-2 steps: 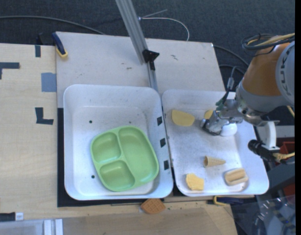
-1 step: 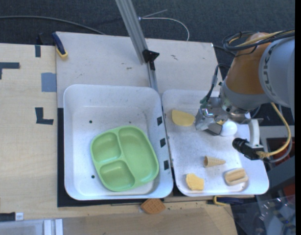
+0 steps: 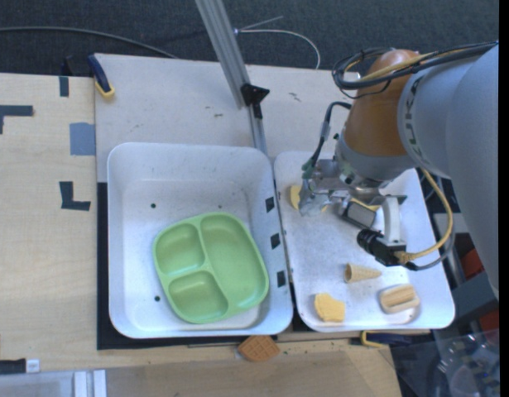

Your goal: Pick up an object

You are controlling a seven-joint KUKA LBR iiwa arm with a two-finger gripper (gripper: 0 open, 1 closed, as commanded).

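The grey arm with its orange band reaches into the right bin (image 3: pixel 308 255) from the right. Its gripper (image 3: pixel 314 198) is down at the bin's far left corner, right beside a small yellow object (image 3: pixel 295 196) that peeks out at its left side. Whether that piece sits between the fingers is hidden by the wrist. Loose on the right bin's floor lie a pale cone-shaped piece (image 3: pixel 362 273), a yellow chunk (image 3: pixel 329 308) and a tan bread-like block (image 3: pixel 398 298).
The left bin (image 3: pixel 130 222) holds a green divided plate (image 3: pixel 210 266). An aluminium pole (image 3: pixel 225 44) slants over the bench behind the bins. A brown waffle-like piece (image 3: pixel 258 349) lies outside the bins at the front edge. Cables hang along the arm's wrist.
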